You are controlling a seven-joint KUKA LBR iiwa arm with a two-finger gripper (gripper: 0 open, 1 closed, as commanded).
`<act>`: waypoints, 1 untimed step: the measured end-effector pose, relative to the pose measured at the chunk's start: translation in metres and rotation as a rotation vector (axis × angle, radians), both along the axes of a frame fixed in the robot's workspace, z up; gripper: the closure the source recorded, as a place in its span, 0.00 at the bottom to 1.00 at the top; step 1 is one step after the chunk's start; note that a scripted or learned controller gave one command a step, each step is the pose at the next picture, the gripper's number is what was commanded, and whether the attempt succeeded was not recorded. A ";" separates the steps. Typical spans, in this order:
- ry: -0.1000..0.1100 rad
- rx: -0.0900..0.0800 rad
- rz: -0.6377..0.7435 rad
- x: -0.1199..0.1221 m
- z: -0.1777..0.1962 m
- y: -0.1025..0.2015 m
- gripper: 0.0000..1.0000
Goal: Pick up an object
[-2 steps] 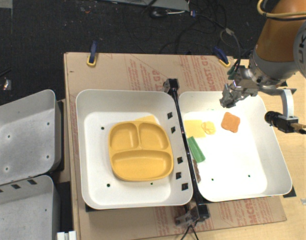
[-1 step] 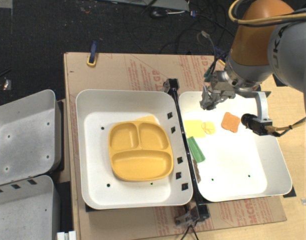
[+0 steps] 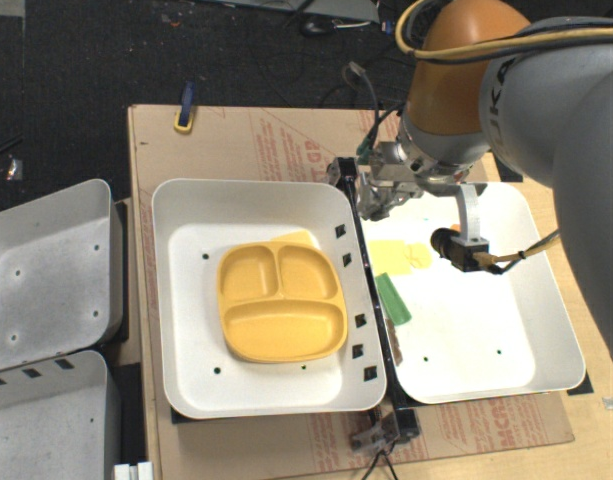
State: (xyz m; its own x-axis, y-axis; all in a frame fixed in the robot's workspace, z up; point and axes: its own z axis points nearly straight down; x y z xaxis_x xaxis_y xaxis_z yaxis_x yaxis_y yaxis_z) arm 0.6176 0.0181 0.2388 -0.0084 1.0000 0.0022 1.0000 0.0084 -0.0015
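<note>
Robot lab: arm (image 3: 526, 78) over white bins (image 3: 186, 368), floor cables (image 3: 316, 8).

Yellow tray (image 3: 282, 303) in left bin (image 3: 186, 368). Yellow sheet (image 3: 399, 257) and green block (image 3: 392, 299) in right bin (image 3: 506, 358). Gripper (image 3: 384, 200) over right bin's top left corner.

The yellow divided tray (image 3: 282, 303) looks like smooth, faintly glossy plastic, both white bins (image 3: 181, 298) like smooth matt plastic, the desk (image 3: 261, 143) like bare matt printed cardboard, and the arm's orange band (image 3: 466, 33) like glossy moulded plastic.
</note>
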 end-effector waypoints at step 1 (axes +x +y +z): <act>-0.004 0.000 0.000 0.007 0.008 0.051 1.00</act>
